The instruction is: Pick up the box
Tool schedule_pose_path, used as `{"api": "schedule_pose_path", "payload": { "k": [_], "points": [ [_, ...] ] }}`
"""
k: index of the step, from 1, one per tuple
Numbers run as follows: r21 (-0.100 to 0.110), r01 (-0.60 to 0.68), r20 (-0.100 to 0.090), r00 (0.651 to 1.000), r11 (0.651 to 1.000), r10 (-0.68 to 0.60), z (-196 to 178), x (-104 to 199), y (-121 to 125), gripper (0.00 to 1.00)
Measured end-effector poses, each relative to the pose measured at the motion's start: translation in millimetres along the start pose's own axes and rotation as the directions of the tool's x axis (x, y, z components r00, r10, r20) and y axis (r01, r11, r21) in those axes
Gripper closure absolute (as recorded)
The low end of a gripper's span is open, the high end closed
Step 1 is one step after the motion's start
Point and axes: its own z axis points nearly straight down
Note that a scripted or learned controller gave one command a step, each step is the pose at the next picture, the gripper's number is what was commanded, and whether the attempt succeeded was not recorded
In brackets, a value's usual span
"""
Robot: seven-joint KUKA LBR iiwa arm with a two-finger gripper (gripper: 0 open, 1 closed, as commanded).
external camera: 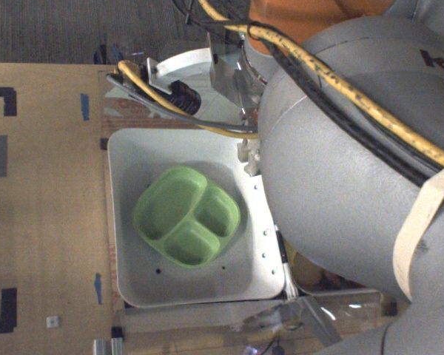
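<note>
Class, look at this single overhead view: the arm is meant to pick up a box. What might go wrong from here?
1. The grey arm blocks much of the view, so a grasp there probably couldn't be checked.
2. The green divided tray in the white bin might get grabbed instead.
3. The yellow cables hang loose and may snag.

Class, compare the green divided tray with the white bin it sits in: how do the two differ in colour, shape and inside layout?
Colour: the green tray is bright green; the white bin is plain white.
Shape: the tray has a rounded, lobed outline; the bin is roughly rectangular with straighter walls.
Layout: the tray is split into three compartments; the bin is one open well.
Size: the tray is smaller and lies inside the bin.
Both are shallow, open-topped containers.
</note>
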Motion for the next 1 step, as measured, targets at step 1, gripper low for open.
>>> {"api": "schedule_pose_path", "payload": {
  "k": [1],
  "points": [
    [0.003, -0.013, -0.005, 1.0, 1.0, 0.013, -12.3, 1.7, 6.0, 1.0]
  ]
}}
